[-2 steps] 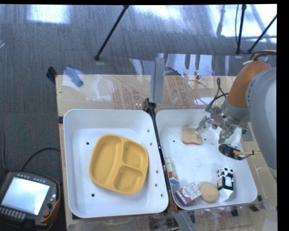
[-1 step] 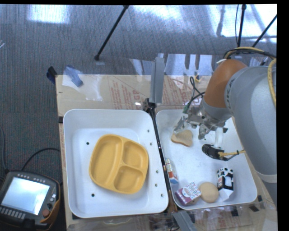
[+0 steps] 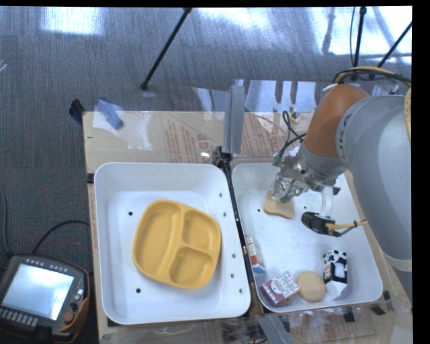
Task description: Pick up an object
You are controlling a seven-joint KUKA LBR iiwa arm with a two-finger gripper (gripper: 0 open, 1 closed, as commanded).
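Bright, even light. Pale sunlit patches lie on the carpet (image 3: 74,23) at 11 and 1 o'clock. The white bins (image 3: 114,188) glare, nearly washed out. The yellow tray (image 3: 178,243) casts a faint, soft shadow. Detail is slightly soft throughout.

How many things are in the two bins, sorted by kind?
Plates: 1, yellow plate
Tan food: 2, slice and round piece
Cartons: 2, dark red carton and black-and-white carton
Tubes: 1, thin tube
Total: 6

Grey carpet (image 3: 60,67) with sunlit patches (image 3: 70,20)
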